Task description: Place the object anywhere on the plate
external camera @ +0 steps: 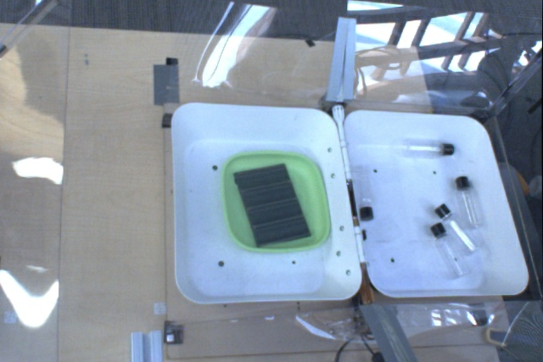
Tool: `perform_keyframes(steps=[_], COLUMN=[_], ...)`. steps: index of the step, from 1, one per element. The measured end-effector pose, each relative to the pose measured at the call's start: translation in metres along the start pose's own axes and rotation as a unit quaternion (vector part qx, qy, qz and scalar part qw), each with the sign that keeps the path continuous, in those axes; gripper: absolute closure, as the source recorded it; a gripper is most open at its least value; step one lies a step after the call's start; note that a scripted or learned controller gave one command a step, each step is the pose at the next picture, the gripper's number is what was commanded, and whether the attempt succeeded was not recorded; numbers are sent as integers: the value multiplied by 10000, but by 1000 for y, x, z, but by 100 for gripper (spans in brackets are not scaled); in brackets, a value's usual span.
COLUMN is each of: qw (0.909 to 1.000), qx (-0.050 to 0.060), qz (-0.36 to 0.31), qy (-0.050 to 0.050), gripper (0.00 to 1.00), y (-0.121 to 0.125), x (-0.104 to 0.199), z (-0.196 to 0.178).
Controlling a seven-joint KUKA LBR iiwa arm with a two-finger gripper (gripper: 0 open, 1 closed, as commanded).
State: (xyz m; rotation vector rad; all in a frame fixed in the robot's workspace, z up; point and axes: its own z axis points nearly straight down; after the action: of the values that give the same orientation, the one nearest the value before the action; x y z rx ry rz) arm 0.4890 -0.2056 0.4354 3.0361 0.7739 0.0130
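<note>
So the green plate (232, 208) sits in the middle of the left bin (195, 267), and there's already a dark ribbed block (271, 204) lying flat on it, a bit skewed, well inside the rim. If that block is the object, I'd call this job pretty much done. As for the gripper, I can't tell how far open it is or whether it's carrying anything.

The right bin (501, 267) has a scatter of little clear vials with black caps: one lying near the top (424, 149), one further down on the right (466, 201), and two close together below that (451, 235). There's also a small black bit (366, 213) right up against the wall between the bins; too small to say what it is.

Stuff that could go wrong from here, my guess:
- If a vial is meant to go next, the block hogs most of the plate. Only a thin green strip is left around it, so a drop could land half on the block and slide or roll off.
- The vials are round, clear and probably slick, so a pinch could squirt one sideways.
- The two close together could get nudged or grabbed as a pair.
- Bumping the block on a reach-in could push it up onto the rim.
</note>
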Motion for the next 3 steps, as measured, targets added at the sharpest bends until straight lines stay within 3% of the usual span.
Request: perform_keyframes(steps=[2, 3], qw=[9950, 9896], qx=[-5, 12], qz=[1000, 1442], qy=[7, -2], gripper=[0, 0], y=[0, 9], x=[0, 17], z=[-1, 0])
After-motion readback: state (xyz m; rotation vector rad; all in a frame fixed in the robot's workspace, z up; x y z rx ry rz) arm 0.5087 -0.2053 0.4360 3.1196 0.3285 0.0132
